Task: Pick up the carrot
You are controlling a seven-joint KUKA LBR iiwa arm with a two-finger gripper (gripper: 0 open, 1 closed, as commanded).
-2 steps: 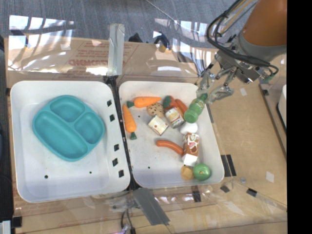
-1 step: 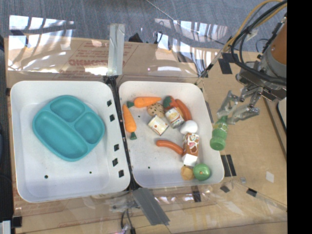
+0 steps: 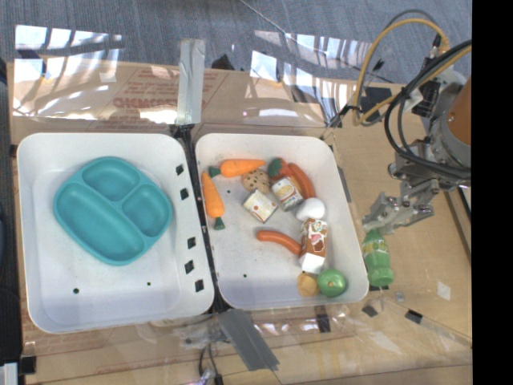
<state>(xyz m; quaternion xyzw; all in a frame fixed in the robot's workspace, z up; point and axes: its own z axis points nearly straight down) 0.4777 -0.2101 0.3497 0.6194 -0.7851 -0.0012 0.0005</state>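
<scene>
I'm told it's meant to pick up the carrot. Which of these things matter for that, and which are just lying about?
For the job:
- carrots in the right bin: one by the left wall, one near the top, one behind the can
- tool, outside the right bin

Lying about:
- teal divided plate
- small can
- egg
- sausage
- green apple
- green bottle on the bench

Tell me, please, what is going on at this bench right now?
A grey arm with its tool hangs over the bench to the right of the two shallow white bins, outside both. The orange toy carrots lie untouched in the right-hand white bin, among other toy food such as a green apple and a white egg. The left-hand white bin holds a teal divided plastic plate. A green bottle-shaped toy lies beside the right bin.
</scene>
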